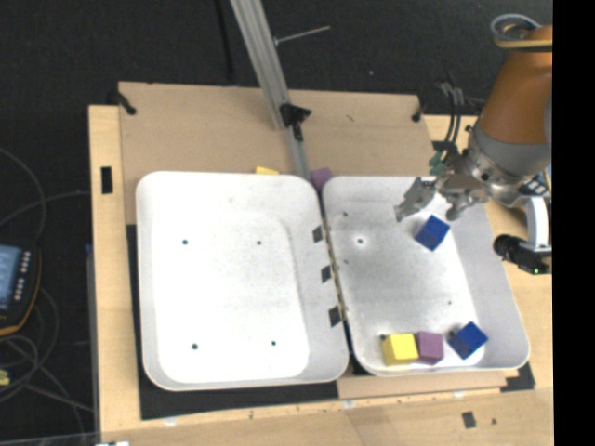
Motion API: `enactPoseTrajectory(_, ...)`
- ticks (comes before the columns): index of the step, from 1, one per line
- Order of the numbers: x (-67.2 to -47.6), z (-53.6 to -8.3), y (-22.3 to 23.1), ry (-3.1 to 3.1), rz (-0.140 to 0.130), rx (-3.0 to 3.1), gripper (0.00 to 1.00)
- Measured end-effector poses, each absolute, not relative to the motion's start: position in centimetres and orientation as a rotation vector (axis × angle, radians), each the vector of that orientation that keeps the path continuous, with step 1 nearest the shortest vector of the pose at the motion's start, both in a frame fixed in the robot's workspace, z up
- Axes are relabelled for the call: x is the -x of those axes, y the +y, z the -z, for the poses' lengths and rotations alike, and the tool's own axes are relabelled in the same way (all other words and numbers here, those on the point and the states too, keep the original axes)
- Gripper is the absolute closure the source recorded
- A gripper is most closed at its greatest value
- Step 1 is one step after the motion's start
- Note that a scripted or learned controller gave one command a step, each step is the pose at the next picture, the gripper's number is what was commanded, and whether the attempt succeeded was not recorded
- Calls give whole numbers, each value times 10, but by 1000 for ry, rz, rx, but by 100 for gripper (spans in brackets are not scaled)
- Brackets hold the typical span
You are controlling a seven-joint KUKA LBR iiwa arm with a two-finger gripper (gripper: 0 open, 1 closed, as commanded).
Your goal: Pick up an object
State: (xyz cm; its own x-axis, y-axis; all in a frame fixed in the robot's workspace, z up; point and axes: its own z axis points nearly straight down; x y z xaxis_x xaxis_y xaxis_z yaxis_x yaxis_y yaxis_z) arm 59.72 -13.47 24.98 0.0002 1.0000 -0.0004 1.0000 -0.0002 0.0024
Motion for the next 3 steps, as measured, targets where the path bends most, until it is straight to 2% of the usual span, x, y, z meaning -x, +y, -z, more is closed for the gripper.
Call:
enactPoseTrajectory(1,-577,-152,-141,2224,8,-2226,0)
enactPoseTrajectory(2,-556,-181,-130,2219,-3,-2222,0)
enactPoseTrajectory(3,-569,-95,-169,2215,-1,-2222,0)
